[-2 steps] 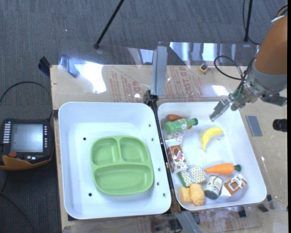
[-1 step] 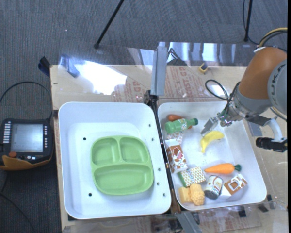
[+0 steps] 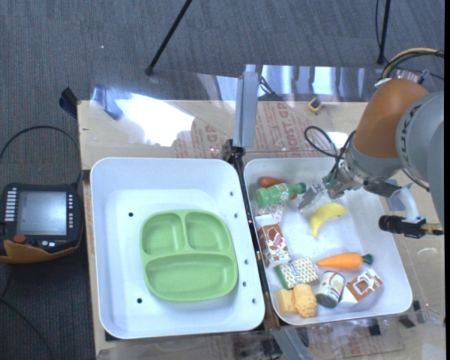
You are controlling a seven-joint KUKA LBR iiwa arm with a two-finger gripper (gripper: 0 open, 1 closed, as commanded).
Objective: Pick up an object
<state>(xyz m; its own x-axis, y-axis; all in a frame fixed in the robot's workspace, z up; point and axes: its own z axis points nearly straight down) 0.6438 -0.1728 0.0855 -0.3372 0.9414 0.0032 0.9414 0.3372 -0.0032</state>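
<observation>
In the right bin (image 3: 396, 272), banana (image 3: 326, 215) lying diagonally, jaws (image 3: 316, 196) just beside, spread or pressed together unclear.

In the right bin (image 3: 396, 272) you have a scatter of toy foods. A green bottle (image 3: 278, 193) lies on its side near the far left corner, with a small orange-red piece (image 3: 270, 181) just behind it. A yellow banana (image 3: 326, 215) lies near the middle. A carrot (image 3: 343, 260) lies flat to the right. A printed carton (image 3: 273, 244) lies along the left wall, and corn (image 3: 305, 300), a can (image 3: 330, 289) and a small box (image 3: 364, 283) crowd the near edge.
</observation>
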